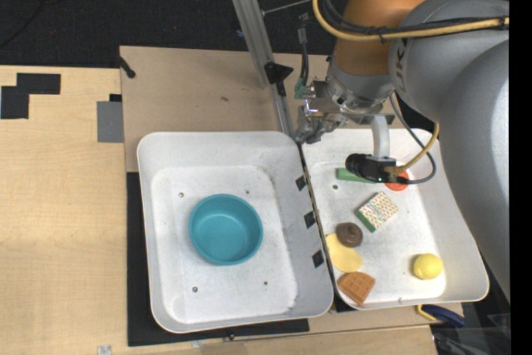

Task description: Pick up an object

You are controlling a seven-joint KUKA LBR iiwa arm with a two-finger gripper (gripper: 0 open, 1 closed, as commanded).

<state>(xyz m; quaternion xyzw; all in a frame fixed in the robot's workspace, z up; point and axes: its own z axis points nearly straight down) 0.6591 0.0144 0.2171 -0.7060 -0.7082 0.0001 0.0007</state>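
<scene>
My gripper (pixel 310 129) hangs over the back left corner of the right bin (pixel 453 229), close to the wall between the two bins. Nothing shows held in it. In the right bin lie a green-and-white checkered packet (pixel 378 210), a brown doughnut (pixel 349 234), a pale yellow piece (pixel 341 254), a waffle (pixel 356 288) and a yellow lemon (pixel 427 266). A green strip (pixel 345 174) and a small red thing (pixel 397 184) lie nearer the back, both partly hidden by the wrist. These things all lie in front of the gripper or to its right.
The left bin (pixel 166 162) holds a teal bowl (pixel 225 229) near its middle. A slanted metal rail (pixel 249 12) rises behind the bins, close to the gripper's left. The grey arm (pixel 465 79) covers the right bin's back right.
</scene>
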